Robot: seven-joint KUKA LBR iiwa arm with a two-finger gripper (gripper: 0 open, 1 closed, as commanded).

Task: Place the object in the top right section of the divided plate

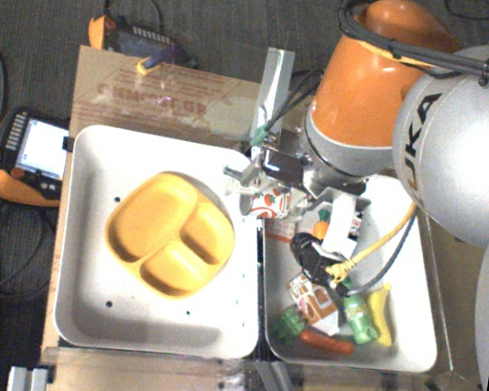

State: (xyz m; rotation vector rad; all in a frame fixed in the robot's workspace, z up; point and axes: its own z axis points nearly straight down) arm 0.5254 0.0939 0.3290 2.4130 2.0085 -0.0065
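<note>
Looming largest and nearest the lens, the grey arm (465,125) with its orange band enters from three o'clock and bends down toward the seam between the two white bins. Its gripper (267,198) hangs just over the inner rim of the right bin (414,348), and a small white-and-orange object (268,205) seems to sit at its tip; the wrist hides the contact, so whether that object is truly held cannot be told. Loose items lie heaped in the right bin toward six o'clock: a green piece (359,319), a yellow piece (378,305), a red piece (327,344) and a brown-and-white packet (315,302). The left bin (78,301) carries the yellow divided plate (173,232), turned askew, with its three wells bare. Judged from this, the carry to the plate is the step in hand, with the placing not yet done. To do it well, the arm should travel toward nine o'clock with the tip raised clear of both rims, stop over the upper right well, which lies at the plate's two o'clock side nearest the gripper, lower close to the well's floor, and release only once centred between the ridges.
</note>
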